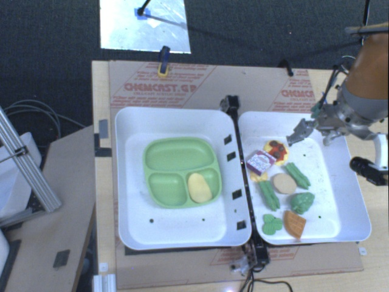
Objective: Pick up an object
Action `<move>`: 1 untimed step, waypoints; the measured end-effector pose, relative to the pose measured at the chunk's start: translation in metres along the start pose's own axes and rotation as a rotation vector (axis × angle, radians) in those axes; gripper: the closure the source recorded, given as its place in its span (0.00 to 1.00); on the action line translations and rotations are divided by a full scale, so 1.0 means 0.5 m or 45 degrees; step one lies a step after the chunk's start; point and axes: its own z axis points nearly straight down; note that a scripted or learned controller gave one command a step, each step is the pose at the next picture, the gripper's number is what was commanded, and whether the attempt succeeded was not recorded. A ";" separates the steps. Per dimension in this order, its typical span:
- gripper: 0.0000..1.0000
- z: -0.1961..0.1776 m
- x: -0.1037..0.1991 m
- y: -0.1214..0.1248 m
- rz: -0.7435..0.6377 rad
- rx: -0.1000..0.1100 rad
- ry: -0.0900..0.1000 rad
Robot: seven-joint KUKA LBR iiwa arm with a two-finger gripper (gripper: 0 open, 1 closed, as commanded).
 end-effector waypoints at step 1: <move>0.00 0.104 -0.061 -0.041 0.006 0.006 0.000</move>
